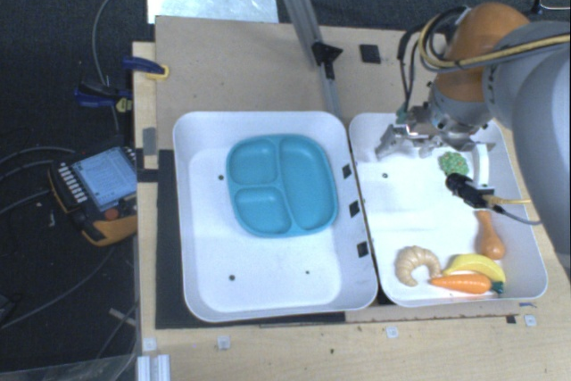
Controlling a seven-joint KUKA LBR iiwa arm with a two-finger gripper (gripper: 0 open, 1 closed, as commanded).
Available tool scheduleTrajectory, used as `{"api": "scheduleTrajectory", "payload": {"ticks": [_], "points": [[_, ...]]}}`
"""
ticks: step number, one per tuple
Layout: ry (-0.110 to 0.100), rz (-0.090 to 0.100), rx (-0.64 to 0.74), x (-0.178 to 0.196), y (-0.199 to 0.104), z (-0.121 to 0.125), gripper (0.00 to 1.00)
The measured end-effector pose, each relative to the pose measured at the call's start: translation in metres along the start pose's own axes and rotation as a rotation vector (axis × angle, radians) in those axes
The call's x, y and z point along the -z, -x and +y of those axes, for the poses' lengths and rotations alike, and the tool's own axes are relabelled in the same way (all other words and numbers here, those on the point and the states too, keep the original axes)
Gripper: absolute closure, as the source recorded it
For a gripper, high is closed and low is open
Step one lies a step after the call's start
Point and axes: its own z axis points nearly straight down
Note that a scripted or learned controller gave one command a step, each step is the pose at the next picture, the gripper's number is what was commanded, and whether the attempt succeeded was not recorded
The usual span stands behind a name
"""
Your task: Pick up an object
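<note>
Over the right bin's (375, 272) far end the gripper (412, 136) hangs with nothing visibly in it, its grip unreadable from here, while the green piece (454, 162) lies just beside it toward the bin's near edge.

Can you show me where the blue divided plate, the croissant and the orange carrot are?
Blue divided plastic plate (282, 184), camera view: on the ridge between its compartments.
Tan toy croissant (417, 263), camera view: on its curved middle.
Orange toy carrot (460, 284), camera view: on its body.

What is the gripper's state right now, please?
Gripper: over the right bin, near the green item; open or shut cannot be told.
</note>
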Motion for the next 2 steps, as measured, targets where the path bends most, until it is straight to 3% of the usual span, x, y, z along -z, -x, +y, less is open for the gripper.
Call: {"api": "scheduleTrajectory", "payload": {"ticks": [1,2], "points": [[0.006,-0.001,0.002,0.015,0.0,0.002,1.0],[0.008,0.0,0.0,0.06,-0.004,0.005,1.0]]}}
